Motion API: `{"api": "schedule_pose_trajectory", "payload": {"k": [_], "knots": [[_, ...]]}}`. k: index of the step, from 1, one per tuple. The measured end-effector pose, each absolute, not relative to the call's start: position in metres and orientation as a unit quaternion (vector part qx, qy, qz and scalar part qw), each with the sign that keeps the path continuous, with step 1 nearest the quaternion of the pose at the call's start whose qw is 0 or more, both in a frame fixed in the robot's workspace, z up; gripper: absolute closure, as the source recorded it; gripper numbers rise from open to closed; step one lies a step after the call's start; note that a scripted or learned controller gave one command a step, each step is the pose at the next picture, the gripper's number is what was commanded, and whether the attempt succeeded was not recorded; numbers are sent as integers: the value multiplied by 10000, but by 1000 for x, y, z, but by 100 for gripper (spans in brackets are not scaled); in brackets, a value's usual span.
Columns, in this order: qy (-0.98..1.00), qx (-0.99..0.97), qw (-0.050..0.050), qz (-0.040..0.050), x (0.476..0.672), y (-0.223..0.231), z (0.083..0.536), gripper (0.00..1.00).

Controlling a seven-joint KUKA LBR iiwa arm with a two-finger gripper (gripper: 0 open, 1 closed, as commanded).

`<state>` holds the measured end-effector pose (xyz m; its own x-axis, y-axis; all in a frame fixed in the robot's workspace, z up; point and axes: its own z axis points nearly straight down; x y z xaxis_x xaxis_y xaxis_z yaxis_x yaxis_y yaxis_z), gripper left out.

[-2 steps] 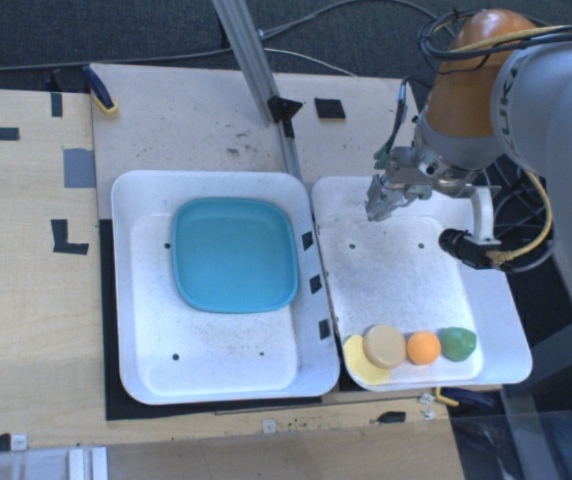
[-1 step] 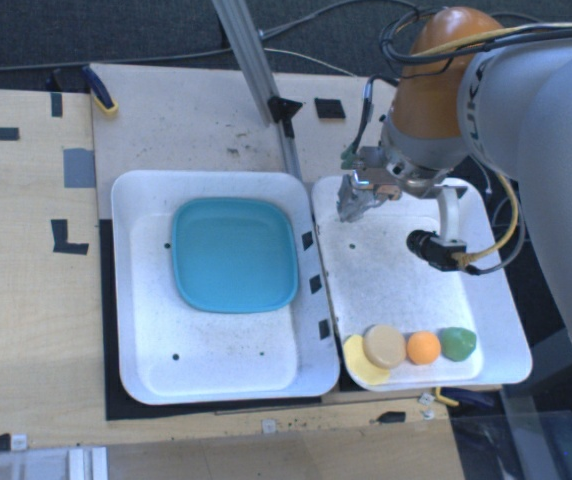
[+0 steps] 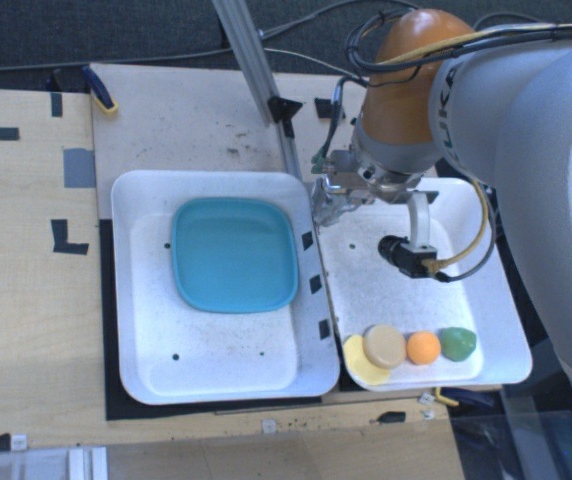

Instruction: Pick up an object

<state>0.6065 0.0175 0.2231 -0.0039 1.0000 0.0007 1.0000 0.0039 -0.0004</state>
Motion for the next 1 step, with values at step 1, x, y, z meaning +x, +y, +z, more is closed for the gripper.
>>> {"api": "schedule_pose_trajectory", "payload": {"k": [1], "knots": [[-7087, -7055, 7, 1, 592, 68, 215, 100]]}}
